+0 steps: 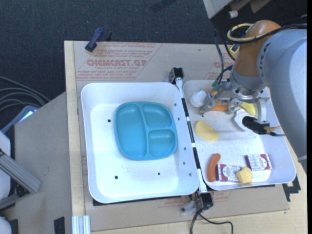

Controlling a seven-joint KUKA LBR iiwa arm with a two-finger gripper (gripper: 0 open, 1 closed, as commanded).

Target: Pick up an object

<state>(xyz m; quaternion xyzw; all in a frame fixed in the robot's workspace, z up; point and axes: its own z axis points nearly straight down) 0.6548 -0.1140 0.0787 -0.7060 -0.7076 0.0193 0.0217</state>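
A: While the gripper (229, 103) sits low in the far end of the right bin (287, 172), I cannot tell whether it is released or clenched; the wrist hides it. Candidate objects: an orange piece (220, 107) touching its underside, a white lump (197, 99) just left, a yellow wedge (207, 131) nearer the camera.

B: Risks?

A: Judgement only: the clutter there is tight, so a close may catch two things or nudge the white lump against the bin wall. The yellow piece (249, 109) to its right could be pushed aside.

B: Legible text?

A: Bench sheet (122, 57) reads "CHEMCAST GP" in red. The red-and-white packets (258, 162), well toward the camera beside a sausage (212, 166), carry print too small to read. The blue tray (146, 129) lies well left in the other bin.
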